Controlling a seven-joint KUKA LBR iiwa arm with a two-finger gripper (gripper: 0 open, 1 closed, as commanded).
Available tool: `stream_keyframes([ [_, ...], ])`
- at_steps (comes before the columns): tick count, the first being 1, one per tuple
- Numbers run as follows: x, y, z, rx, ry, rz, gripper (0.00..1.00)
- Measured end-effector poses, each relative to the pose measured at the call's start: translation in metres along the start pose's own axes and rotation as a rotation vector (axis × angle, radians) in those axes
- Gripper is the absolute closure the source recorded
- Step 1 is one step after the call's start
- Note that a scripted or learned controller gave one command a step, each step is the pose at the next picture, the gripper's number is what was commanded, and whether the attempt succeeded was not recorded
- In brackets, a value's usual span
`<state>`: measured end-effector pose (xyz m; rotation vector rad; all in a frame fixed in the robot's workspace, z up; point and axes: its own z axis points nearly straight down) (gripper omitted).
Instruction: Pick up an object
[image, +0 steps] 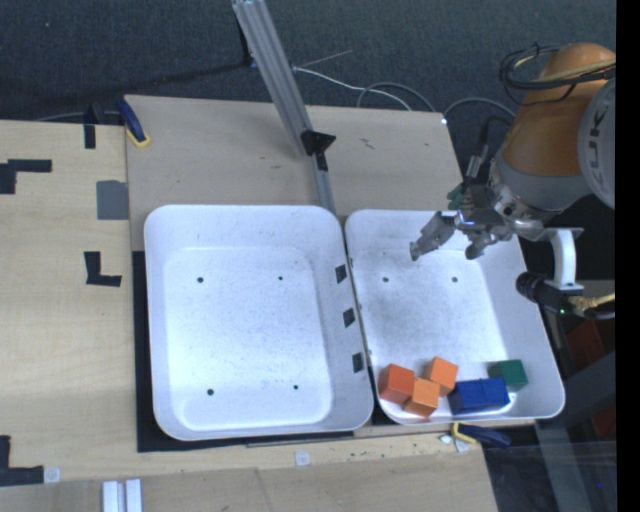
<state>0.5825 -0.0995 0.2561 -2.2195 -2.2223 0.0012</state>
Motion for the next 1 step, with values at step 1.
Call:
stream_keyframes([
  [1,-0.0170,0.0555,-0.0266,-0.006,-0.001,-0.002,0.00],
])
